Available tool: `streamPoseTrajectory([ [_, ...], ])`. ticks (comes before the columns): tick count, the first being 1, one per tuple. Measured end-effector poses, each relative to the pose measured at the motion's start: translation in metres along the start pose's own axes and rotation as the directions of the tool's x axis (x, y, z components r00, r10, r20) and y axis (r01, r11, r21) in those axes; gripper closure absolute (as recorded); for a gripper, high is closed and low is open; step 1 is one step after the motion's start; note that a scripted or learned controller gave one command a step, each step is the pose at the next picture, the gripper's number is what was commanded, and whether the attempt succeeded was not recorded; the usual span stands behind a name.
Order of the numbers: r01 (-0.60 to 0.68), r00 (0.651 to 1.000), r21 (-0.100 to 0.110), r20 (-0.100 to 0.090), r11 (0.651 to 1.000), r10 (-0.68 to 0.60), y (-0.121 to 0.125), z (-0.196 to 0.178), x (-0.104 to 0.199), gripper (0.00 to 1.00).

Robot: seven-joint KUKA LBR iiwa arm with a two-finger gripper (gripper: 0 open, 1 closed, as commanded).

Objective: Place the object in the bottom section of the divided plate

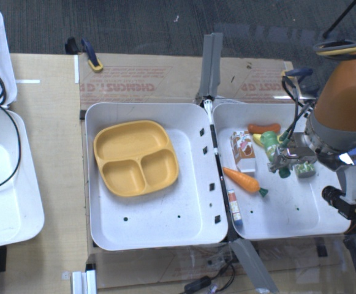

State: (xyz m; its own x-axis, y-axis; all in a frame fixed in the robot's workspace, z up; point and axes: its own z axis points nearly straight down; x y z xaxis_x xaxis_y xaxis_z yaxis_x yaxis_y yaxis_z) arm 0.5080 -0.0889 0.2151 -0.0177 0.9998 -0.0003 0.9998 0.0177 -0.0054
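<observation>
My claw (286,164) hangs over the right bin (288,216), right of the carrot (242,180); its opening I cannot tell. The yellow divided plate (136,158) lies far left of the carrot.

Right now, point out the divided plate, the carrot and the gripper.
divided plate (132,141): camera view, on the ridge under its large section.
carrot (241,179): camera view, mid orange body.
gripper (284,164): camera view, between its fingertips.

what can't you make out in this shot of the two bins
- Gripper, camera view: its fingertips merge with the green item under it, so any grasp is unclear.
- Small carton: label print too small to read.
- Arm: cut off by the right edge.
- Marker: partly hidden against the bin wall.
</observation>
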Motion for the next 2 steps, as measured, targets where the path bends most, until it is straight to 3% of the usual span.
streamPoseTrajectory([
  [1, -0.055, 0.999, 0.002, 0.001, 0.998, 0.055, 0.068, 0.027, 0.079, 1.0],
  [2, -0.343, 0.939, 0.001, 0.004, 0.939, 0.343, 0.093, 0.02, 0.152, 1.0],
])
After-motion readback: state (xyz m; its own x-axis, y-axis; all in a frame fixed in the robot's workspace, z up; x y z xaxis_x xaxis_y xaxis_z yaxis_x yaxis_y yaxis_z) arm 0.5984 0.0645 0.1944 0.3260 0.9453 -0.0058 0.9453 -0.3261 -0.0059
